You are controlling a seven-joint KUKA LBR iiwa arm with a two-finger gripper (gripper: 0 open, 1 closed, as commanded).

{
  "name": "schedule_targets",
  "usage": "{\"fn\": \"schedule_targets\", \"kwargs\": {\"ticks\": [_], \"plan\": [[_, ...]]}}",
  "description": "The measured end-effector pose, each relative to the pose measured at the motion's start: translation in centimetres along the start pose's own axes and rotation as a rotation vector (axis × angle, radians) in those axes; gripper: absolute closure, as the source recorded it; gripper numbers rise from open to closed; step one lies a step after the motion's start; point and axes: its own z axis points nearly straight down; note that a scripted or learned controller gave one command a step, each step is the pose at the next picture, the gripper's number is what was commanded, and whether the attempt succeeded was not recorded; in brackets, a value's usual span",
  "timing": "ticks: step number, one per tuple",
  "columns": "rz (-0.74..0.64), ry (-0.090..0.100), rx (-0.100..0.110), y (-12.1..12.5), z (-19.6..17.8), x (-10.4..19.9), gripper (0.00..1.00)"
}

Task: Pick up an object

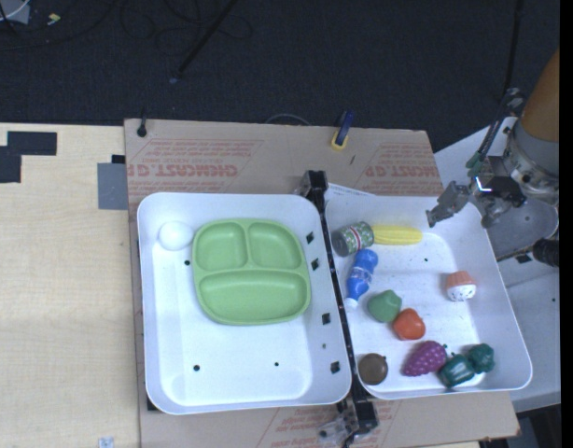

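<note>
You see the gripper [466,204] hanging over the right bin's [510,339] far corner, apart from the corn [397,236] and can [353,238].

Wood bench [53,287] w/ cardboard sheet [268,157]; two white bins side by side: left bin [230,381], right bin [506,343].

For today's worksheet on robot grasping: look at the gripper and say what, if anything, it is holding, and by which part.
Nothing is held. The gripper hangs open above the right bin's far right corner, apart from the toys below.
</note>
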Motion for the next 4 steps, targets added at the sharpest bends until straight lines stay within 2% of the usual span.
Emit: {"fn": "schedule_targets", "kwargs": {"ticks": [1,2,4], "plan": [[-0.002,-0.002,-0.012,0.1,-0.8,0.0,0.0],[-0.003,-0.002,-0.009,0.3,3.6,-0.1,0.0],[-0.002,-0.001,-0.009,0.9,15.7,-0.4,0.0]]}}
